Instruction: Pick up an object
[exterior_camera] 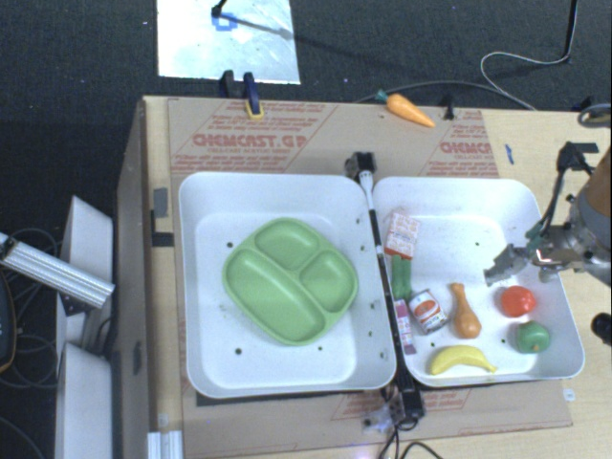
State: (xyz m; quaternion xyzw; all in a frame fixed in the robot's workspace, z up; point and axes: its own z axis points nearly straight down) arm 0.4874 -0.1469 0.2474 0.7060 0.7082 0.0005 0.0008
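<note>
Camera view: grey end effector (504, 266), its grip impossible to make out, hovers in the right-hand shallow white bin (478, 199) just beside a round red plastic tomato (517, 301), seemingly lining up a pick.

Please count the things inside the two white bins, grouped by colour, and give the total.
Green: 3 (plate, packet, pepper)
Red: 1 (tomato)
Yellow: 1 (banana)
Orange-brown: 1 (drumstick)
Red and white: 2 (carton, can)
Total: 8

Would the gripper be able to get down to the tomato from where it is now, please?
Probably yes: the gripper hovers just left of and above the tomato, which lies apart from the green pepper and the chicken drumstick, nothing covering it.
</note>
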